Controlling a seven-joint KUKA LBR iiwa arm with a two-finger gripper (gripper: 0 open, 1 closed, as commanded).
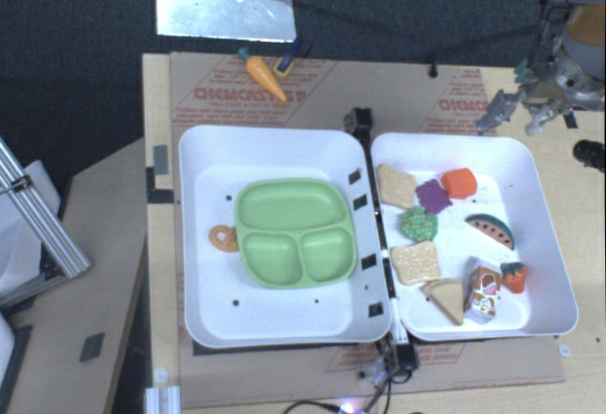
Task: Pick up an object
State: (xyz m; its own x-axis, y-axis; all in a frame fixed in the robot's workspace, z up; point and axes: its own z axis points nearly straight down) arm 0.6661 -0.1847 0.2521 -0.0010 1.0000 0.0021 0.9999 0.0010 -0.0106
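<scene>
The two white bins sit side by side at the near edge of the bench, the left bin and the right bin meeting at a central divider.

The left bin contains a green three-compartment tray, placed near the bin's centre. A small tan pretzel lies just beside the tray's left edge.

The right bin contains the toy food items. Two bread slices are present: one at the upper left, one lower down. A wedge-shaped slice lies near the front wall, touching a small carton. A watermelon slice lies right of centre. An orange block, a purple piece and a green broccoli group together near the upper middle. A small red-orange item lies just beside the carton.

The gripper is positioned above the far right corner of the right bin, outside its rim. Its fingers are spread apart and hold nothing. The orange block is the nearest item, well apart from the fingertips, to the lower left.

A toy carrot lies on the bench beyond the bins.
</scene>
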